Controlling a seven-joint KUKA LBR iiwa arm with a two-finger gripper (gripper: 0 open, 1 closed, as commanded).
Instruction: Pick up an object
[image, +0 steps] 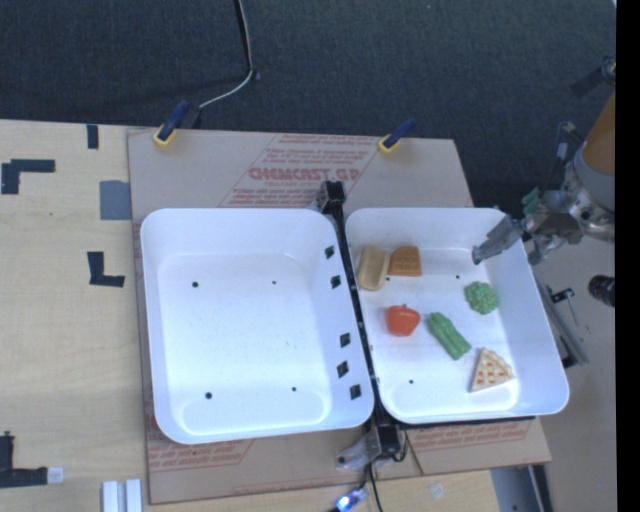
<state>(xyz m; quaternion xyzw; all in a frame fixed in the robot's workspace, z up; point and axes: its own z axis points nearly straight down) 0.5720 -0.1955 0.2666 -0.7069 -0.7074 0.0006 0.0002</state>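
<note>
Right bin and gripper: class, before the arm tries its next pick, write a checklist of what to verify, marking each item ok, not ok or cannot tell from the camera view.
1. Objects available in the right bin: ok; tomato, green broccoli piece, green pickle, waffle wedge, two bread pieces.
2. Gripper near the bin: ok, at its upper right rim.
3. Gripper above a chosen object: not ok, nothing lies directly under it.
4. Gripper holding nothing: ok.
5. Objects spaced apart: ok, except the touching bread pieces.
6. Gripper opening: cannot tell.
</note>
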